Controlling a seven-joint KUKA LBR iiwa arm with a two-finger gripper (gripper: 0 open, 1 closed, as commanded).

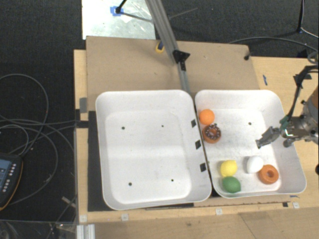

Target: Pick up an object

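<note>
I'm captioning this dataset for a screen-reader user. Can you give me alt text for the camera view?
The robot's hand hovers over the right bin, holding nothing, near an orange ball, chocolate doughnut, yellow ball, green ball, white ball and orange ring. The left bin sits alongside.

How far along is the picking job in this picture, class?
Done: the hand has reached over the right bin. In hand: it hangs above bare floor, nothing between its fingers. Left: grasping something, such as the white ball or orange ring nearby, and lifting it.
</note>
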